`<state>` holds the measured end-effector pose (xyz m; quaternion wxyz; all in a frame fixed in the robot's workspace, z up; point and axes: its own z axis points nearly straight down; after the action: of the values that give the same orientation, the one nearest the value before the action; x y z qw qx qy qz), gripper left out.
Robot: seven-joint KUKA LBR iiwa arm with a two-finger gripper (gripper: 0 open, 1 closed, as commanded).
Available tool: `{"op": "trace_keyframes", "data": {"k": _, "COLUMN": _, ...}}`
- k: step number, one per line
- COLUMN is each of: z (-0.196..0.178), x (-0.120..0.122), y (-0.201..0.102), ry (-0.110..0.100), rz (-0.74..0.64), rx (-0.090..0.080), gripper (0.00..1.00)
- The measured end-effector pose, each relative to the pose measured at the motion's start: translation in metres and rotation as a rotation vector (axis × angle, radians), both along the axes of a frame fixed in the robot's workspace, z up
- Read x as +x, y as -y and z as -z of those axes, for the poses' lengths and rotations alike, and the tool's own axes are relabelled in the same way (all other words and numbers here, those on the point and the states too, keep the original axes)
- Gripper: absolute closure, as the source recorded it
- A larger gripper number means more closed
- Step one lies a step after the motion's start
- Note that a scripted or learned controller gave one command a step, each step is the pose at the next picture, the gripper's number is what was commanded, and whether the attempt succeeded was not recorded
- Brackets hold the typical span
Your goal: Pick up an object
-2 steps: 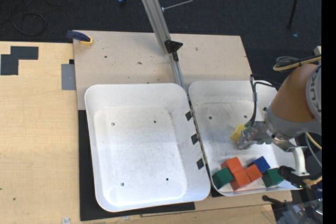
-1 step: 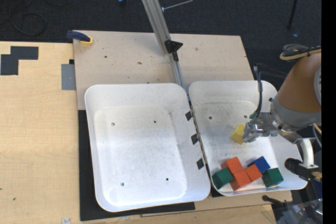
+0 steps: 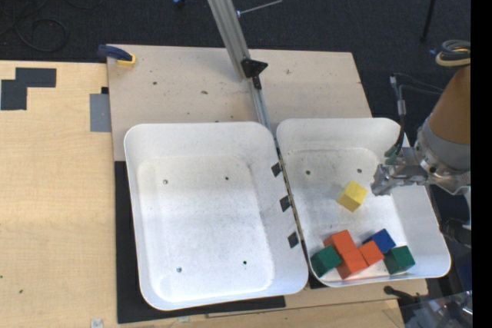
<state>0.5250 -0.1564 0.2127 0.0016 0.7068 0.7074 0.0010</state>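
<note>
One tool [image 3: 384, 182], grip state unclear, just beside the yellow block [image 3: 352, 196].

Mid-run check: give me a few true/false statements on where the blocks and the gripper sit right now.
1. All the blocks lie in the right bin. True.
2. The yellow block touches the orange blocks. False: it lies apart, farther up the bin.
3. The gripper is over the left bin. False: it is at the right bin's right side, beside the yellow block.
4. A blue block lies among the cluster at the bin's near edge. True.
5. There is one green block. False: two, one at each end of the cluster.
</note>
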Motion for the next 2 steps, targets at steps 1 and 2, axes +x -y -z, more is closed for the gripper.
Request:
{"op": "trace_keyframes", "data": {"k": 1, "z": -0.001, "x": 0.0, "y": 0.0, "ry": -0.006, "rz": -0.004, "rx": 0.001, "gripper": 1.0}}
{"op": "trace_keyframes", "data": {"k": 2, "z": -0.004, "x": 0.011, "y": -0.062, "ry": -0.006, "rz": -0.004, "rx": 0.002, "gripper": 1.0}}
